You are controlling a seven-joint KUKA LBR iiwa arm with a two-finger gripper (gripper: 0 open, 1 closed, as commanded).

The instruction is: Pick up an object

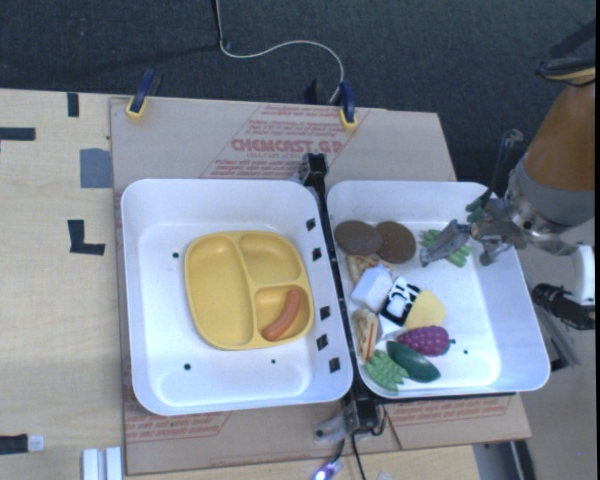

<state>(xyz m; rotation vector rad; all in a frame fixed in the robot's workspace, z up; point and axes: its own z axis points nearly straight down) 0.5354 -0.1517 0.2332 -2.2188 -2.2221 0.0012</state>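
Step in hand: approach, by my reading; the grey two-finger gripper (463,243) sits at the right of the frame, over the upper right part of the right-hand shallow white bin (510,298); nothing seen between its fingers, so no pick made yet
Gripper state: fingers look spread apart, one toward centre frame, one toward the right; empty
Nearest object: a small green leafy toy piece (446,238) just under and beside the gripper; touching or apart, cannot tell
Other candidates: two brown round discs (376,238) at the bin's upper left; a white-and-black block (388,295) mid-bin; a yellow rounded piece (427,311) beside it; a purple grape cluster (425,341) and a dark green oblong vegetable (412,361) at the bin's lower edge
Left bin: white bin (150,298) at centre-left holds a yellow compartment plate (230,288) with an orange-red sausage (285,315) in its lower right compartment
Next move: likely lower onto the green piece, centre it between the fingers, close, lift; piece is small and flat, so a slip seems possible
Hard to make out: fingertips blur into the green piece; arm cut off at the right edge; pale items along the bin's left wall unclear
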